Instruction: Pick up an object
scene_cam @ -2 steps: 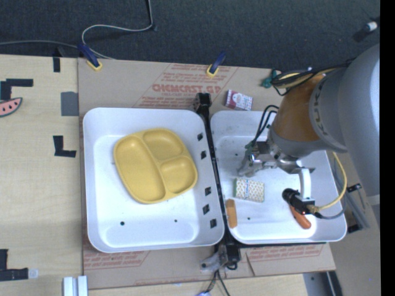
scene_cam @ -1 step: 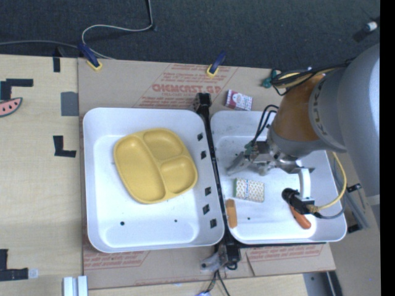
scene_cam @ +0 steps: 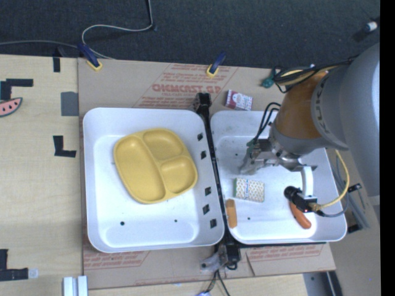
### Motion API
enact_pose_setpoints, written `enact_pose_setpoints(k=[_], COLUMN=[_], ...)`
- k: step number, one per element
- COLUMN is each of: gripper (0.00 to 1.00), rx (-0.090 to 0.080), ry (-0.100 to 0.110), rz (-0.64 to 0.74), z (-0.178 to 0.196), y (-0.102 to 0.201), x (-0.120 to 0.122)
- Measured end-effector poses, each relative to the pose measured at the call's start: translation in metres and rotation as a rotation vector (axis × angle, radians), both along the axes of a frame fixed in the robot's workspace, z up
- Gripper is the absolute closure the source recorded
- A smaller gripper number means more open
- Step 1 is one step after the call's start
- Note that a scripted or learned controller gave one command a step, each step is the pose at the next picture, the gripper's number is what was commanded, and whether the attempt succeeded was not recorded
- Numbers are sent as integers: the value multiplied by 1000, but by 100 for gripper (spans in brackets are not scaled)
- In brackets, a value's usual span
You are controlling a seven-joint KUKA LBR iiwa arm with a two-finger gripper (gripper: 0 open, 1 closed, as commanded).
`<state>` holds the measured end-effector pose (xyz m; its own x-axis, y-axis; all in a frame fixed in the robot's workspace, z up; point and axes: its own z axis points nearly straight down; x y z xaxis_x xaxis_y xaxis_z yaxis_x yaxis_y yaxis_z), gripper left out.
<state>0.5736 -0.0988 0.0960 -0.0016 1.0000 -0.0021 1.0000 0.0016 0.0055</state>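
The two-finger gripper point(scene_cam: 254, 160) is hovering in the shallow white right bin point(scene_cam: 321, 232), just up-view of a small pale square packet with a dotted pattern point(scene_cam: 250, 190); whether it is spread or pressed together cannot be told. A stubby brown stick point(scene_cam: 231, 213) is lying just down-left of the packet. An orange carrot-like piece point(scene_cam: 301, 218) is resting down-right of the packet, apart from it. Well left of the packet, a yellow divided plastic plate point(scene_cam: 155, 164) is sitting in the shallow white left bin point(scene_cam: 99, 227).

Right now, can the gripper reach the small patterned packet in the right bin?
Probably yes. The gripper is over the right bin, close beside the patterned packet. Nothing lies on the packet, and the orange stick is apart from it.
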Motion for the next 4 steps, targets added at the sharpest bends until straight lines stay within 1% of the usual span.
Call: enact_pose_setpoints(k=[1,2,3,4], gripper=[0,0,100,100], rx=[0,2,2,3], ry=[1,2,2,3], rz=[0,0,0,1], z=[0,-10,0,9], y=[0,-6,-6,-5], x=[0,50,50,49])
